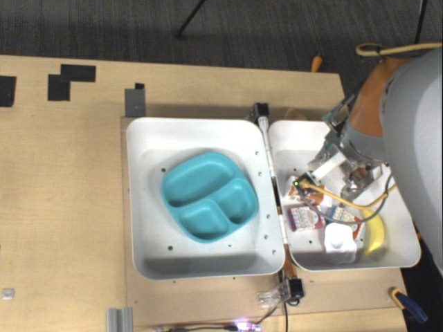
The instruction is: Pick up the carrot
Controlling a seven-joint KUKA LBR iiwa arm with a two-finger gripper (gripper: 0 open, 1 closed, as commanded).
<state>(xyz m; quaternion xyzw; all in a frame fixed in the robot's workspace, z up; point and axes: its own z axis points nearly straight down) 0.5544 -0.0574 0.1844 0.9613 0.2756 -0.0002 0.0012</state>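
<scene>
Jaws sit low in the right bin (297,135), at the end of the grey arm (415,137) that reaches in over the right edge of the surface (62,206). Wrist hardware and cables crowd around them, so I cannot tell whether they are open or closed, or whether anything is between them.

Just below them, in the clutter along the right bin's wall nearest the left bin, lies a small orange piece (313,195) that looks like the carrot. It is partly covered and too small to make out with certainty. A thin yellow cable (346,198) runs across that spot. A purple packet (304,218) lies just beside the orange piece, toward the near edge of the surface. A white carton (340,241) stands near the bin's near wall, and a banana (376,235) lies just beside it, toward the right edge.

The arm's broad grey body hides the right bin's far right corner and is itself cut off by the frame.

The left bin (149,254) holds a teal divided plate (208,196), lying flat near its middle, well apart from the arm.
</scene>
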